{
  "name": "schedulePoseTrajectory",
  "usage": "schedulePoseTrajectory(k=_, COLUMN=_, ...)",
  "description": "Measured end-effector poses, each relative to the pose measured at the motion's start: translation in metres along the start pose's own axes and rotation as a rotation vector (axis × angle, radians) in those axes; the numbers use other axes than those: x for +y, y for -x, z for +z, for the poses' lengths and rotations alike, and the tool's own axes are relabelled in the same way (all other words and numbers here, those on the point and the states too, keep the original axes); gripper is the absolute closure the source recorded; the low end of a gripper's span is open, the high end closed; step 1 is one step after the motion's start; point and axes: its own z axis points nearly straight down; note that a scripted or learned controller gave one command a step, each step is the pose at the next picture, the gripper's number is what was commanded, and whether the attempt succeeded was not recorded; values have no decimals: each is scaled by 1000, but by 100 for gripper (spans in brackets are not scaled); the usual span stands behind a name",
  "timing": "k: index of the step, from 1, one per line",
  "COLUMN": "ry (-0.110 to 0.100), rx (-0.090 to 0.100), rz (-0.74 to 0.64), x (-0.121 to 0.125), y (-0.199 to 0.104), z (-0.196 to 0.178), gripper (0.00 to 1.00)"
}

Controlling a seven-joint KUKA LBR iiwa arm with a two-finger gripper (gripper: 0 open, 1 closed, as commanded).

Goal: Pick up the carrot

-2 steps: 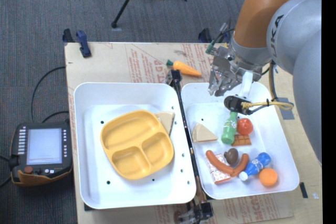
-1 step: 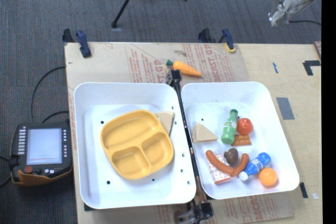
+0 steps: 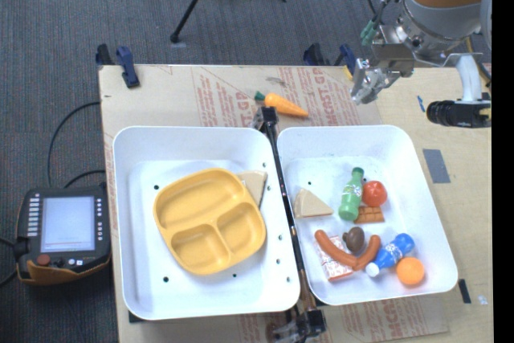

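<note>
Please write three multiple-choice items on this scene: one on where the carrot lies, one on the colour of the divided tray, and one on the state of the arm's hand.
1. The carrot lies: A in the left bin; B on the bench board behind the bins; C on the tray.
2. The divided tray is: A yellow; B blue; C red.
3. The hand is: A gripping the carrot; B inside the right bin; C above the board, apart from the carrot.

B: it rests beyond the bin rims. A: plainly yellow. C: board shows between them.
</note>
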Motion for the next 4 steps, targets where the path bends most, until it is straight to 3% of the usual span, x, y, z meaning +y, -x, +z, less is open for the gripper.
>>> schedulePoseTrajectory(k=1, ry=5, rx=-2, rz=-297, x=-12, y=-24, z=118, gripper=100)
schedulePoseTrajectory(k=2, ry=11, rx=-1, rz=86, x=3, y=-66, z=141, gripper=100)
schedulePoseTrajectory(k=3, ry=6, rx=0, rz=223, x=-12, y=-112, z=180, gripper=100)
schedulePoseTrajectory(k=4, ry=15, rx=-3, rz=-88, x=-27, y=-105, z=129, gripper=100)
